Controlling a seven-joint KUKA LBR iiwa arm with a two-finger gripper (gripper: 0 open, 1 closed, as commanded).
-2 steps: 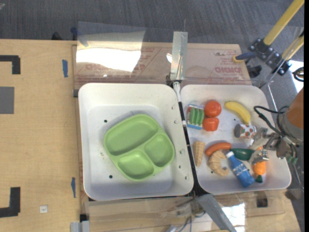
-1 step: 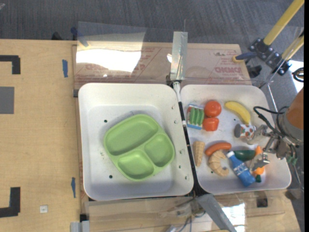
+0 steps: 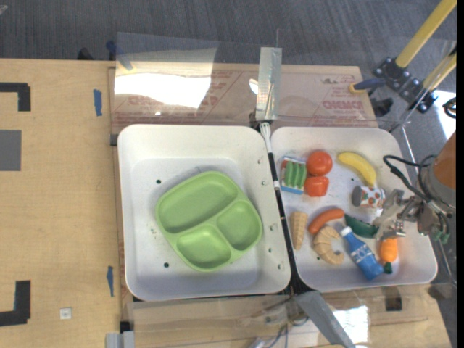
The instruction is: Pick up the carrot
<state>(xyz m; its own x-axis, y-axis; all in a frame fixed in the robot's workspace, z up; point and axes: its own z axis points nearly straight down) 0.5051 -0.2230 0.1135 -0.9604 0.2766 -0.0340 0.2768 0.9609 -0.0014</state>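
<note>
The claw (image 3: 397, 222) sits low over the right bin (image 3: 420, 267), near its right wall, metal fingers hanging just above the carrot (image 3: 389, 250). Nothing sits between those fingers, and how far apart they stand I cannot tell. The carrot lies beside the blue bottle (image 3: 360, 252), with a green vegetable (image 3: 360, 226) just left of the claw. Further out are a croissant (image 3: 330, 243), a banana (image 3: 359, 165) and a tomato (image 3: 319, 162). The left bin (image 3: 138, 194) holds a green tray (image 3: 209, 220).
</note>
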